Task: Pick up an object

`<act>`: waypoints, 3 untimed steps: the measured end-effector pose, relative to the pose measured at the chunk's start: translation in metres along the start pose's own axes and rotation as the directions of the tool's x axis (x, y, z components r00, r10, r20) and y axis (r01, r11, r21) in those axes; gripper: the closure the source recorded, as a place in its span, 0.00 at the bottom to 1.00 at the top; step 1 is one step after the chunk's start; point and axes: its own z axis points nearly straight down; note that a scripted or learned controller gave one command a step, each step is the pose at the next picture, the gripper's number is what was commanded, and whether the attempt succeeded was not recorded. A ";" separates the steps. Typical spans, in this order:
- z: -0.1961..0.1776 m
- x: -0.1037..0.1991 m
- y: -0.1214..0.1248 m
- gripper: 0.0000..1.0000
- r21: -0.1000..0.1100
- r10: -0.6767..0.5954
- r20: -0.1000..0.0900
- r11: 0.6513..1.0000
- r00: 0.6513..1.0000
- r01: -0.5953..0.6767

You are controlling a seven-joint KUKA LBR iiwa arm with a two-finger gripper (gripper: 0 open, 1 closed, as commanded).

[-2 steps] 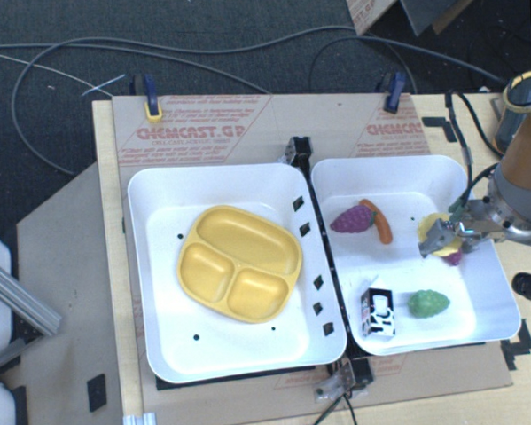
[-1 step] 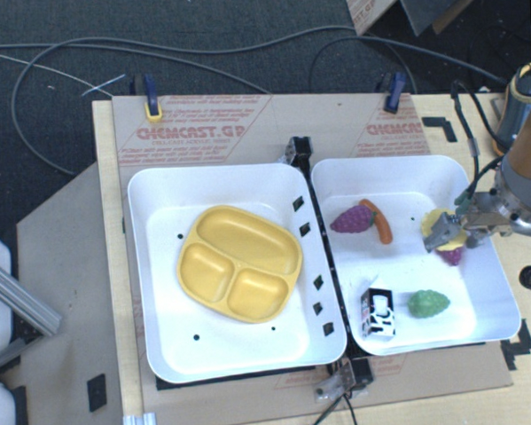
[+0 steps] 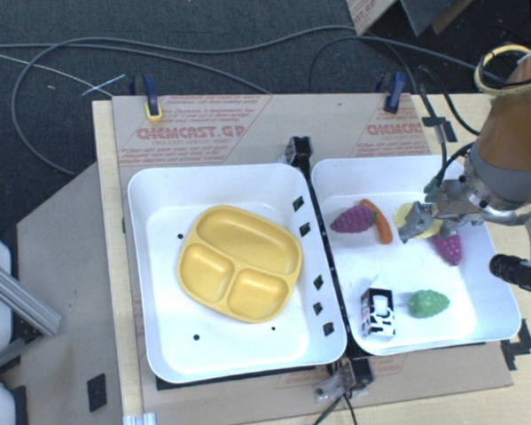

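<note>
The two-finger gripper (image 3: 419,224) is seen low in the right white bin (image 3: 493,328); its grasp state cannot be told. A purple plastic grape bunch (image 3: 448,245) lies just below-right of it, long axis roughly vertical.

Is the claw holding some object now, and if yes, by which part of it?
It cannot be told. The claw sits low in the right bin, close to the carrot and a purple grape bunch, but nothing is clearly seen between its fingers.
</note>
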 end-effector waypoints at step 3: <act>-0.005 0.148 0.050 1.00 0.000 -0.001 -0.001 1.000 1.000 0.001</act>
